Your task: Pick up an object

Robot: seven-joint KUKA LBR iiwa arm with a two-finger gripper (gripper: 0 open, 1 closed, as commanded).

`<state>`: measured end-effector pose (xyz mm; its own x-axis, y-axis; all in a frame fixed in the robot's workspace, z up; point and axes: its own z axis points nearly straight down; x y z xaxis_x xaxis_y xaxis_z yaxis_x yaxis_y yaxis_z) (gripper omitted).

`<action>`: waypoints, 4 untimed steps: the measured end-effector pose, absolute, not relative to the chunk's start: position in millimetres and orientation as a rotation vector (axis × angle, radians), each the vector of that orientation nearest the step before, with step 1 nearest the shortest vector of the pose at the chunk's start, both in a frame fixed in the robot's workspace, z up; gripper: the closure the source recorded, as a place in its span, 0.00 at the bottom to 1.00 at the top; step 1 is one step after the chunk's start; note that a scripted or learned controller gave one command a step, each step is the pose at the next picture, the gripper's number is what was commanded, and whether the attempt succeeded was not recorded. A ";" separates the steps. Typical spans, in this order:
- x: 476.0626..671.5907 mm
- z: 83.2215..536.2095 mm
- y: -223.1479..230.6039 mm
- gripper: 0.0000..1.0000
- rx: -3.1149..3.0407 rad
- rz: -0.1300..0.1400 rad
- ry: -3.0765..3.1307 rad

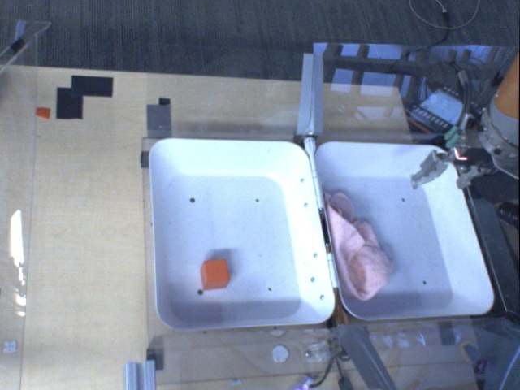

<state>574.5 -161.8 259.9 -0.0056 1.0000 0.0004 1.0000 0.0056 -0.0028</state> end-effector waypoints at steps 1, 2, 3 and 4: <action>569.0 105.1 -134.5 0.00 -2.098 0.002 -2.334; 591.4 89.7 -96.5 0.00 -1.920 -0.010 -2.500; 591.9 89.6 -107.0 0.00 -1.646 -0.013 -2.691; 573.9 187.5 -77.7 0.00 -1.458 -0.008 -2.795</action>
<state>573.9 -77.7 187.5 -0.5722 0.8201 -0.0074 0.8200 0.5722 0.0099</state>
